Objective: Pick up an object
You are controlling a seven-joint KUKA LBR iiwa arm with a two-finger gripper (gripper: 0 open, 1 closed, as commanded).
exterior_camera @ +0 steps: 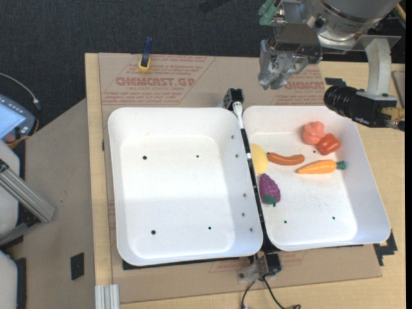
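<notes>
Five toys (302, 158) crowd the right bin's (360, 198) far-left part; pincer (278, 77), grip unreadable, hangs beyond its far rim.

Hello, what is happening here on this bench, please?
A grey robot arm's two-finger gripper hangs above the far edge of the right white bin, holding nothing. That bin contains toy food: an orange carrot, a brown sausage, purple grapes, a red pepper and a pink piece. Nothing is picked yet.

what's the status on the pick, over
Gripper above the right bin's far rim, holding nothing. Toy foods lie untouched in that bin: carrot, sausage, grapes. Nothing in the way.
</notes>
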